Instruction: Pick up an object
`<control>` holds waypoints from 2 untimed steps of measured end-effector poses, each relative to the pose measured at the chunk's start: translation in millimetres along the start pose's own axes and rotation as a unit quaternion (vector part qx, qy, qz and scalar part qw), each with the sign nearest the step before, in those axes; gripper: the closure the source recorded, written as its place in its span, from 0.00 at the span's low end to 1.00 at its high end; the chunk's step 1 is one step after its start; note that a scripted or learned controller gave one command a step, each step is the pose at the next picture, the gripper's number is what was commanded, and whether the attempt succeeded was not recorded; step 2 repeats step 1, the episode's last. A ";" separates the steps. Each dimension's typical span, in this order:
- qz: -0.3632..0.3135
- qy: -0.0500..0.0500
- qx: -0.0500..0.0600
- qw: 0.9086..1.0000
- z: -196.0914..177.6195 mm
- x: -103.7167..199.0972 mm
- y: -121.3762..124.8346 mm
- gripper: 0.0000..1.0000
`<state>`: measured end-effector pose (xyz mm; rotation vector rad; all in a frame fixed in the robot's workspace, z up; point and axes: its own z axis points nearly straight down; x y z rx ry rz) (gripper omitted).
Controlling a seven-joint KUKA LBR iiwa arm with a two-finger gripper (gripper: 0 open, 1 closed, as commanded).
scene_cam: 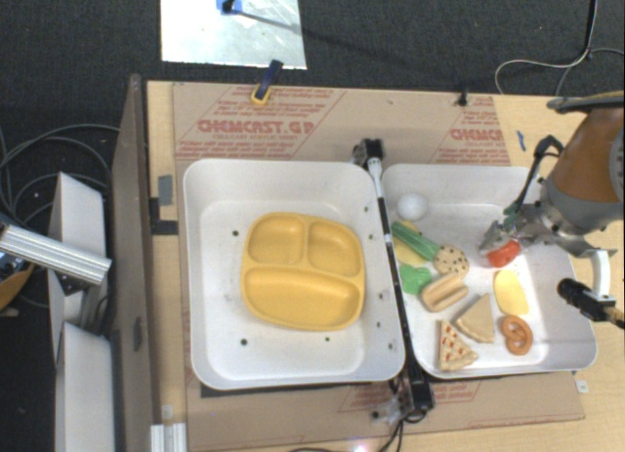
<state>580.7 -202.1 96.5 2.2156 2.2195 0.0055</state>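
Two white bins sit side by side; the left bin (210, 245) holds one yellow divided plate (303, 270). The right bin (576, 348) holds toy food. Taking the hot dog (444, 291) as the landmark: one cookie (451, 261) lies just above it, one green piece (414, 255) to its left, one white ball (412, 207) well above, one sandwich wedge (478, 320) and one pizza slice (452, 346) below it, one yellow piece (511, 291) and one pretzel (516, 334) to its right. One red piece (504, 253) lies up and right of it, beside the gripper (500, 237); whether the fingers grasp it cannot be told.
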 end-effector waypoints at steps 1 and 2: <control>-0.006 0.003 0.001 1.000 12.2 98.6 47.2 1.00; -0.006 0.003 0.001 1.000 12.2 98.6 47.2 1.00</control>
